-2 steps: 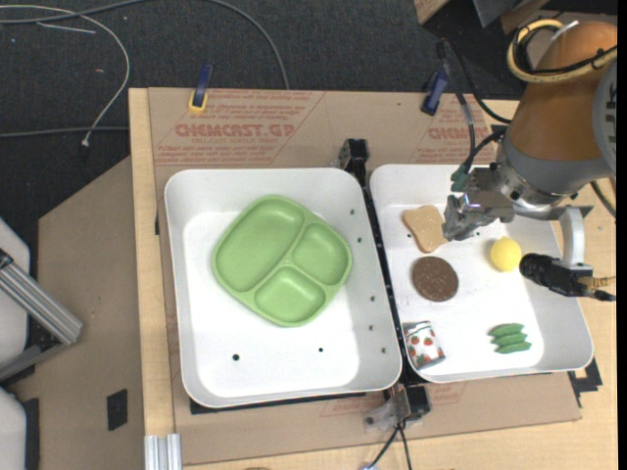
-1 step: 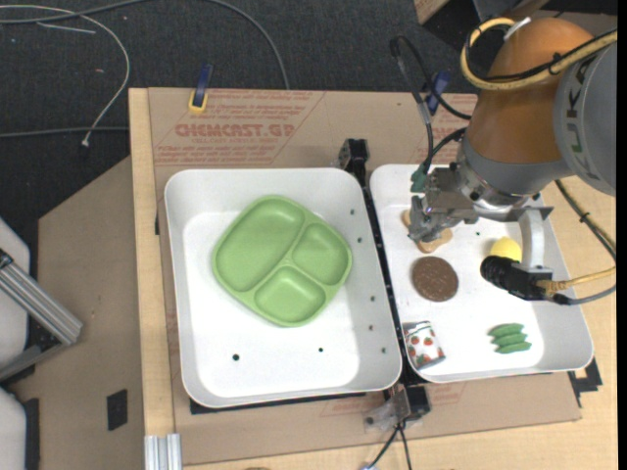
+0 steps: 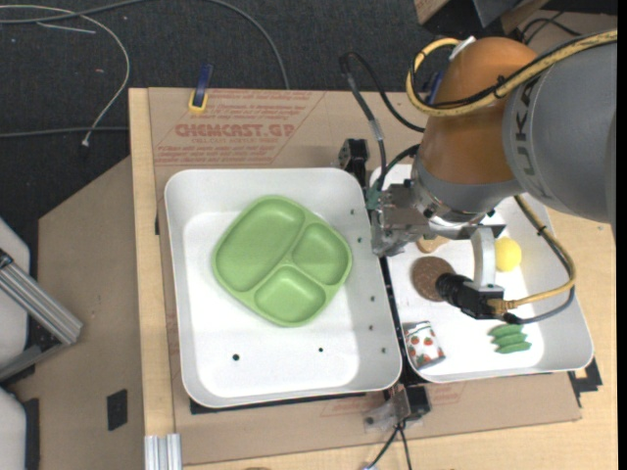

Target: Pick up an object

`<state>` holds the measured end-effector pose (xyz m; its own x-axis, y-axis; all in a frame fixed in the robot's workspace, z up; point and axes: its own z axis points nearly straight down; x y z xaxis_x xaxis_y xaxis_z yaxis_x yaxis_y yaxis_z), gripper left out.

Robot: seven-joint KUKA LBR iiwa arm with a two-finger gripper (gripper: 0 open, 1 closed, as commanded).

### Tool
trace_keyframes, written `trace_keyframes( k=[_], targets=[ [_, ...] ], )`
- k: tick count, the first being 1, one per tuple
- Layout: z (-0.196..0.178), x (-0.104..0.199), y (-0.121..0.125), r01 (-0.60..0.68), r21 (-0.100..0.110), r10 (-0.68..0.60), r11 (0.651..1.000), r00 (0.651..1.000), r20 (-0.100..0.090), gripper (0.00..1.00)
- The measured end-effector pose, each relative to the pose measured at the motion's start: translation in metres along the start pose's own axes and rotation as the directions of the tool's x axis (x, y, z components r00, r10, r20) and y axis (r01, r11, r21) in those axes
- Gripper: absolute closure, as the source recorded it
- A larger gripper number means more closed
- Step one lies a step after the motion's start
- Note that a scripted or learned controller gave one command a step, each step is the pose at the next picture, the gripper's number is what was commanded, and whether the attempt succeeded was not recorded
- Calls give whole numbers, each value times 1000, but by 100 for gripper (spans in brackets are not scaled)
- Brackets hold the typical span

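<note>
2 white bins sit side by side on the bench. The left bin [image 3: 196, 360] holds 1 green plate [image 3: 283, 258] with 3 compartments, lying flat near the bin's middle; its long axis runs from far left to near right.

The right bin [image 3: 568, 355] holds several small things: a brown disc [image 3: 428, 277] near its left wall, a yellow ball [image 3: 507, 255] to the right of it, a green toy [image 3: 509, 338] near the right, and a small white card [image 3: 424, 344] with red marks at the near left corner. The green toy lies with its long axis across the bin, left to right.

The arm [image 3: 490, 116] reaches over the far part of the right bin. The gripper [image 3: 392, 225] hangs at the wall between the 2 bins, just far and left of the brown disc; whether it is released or clenched cannot be told. The plate lies to its left, close by.
</note>
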<state>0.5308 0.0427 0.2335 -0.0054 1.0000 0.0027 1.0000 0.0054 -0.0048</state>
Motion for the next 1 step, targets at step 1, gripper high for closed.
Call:
trace_keyframes(
  k=[1],
  targets=[
    [-6, 49, -9, 1, -4, -1, 1000, 1000, 0, 100]
  ],
)
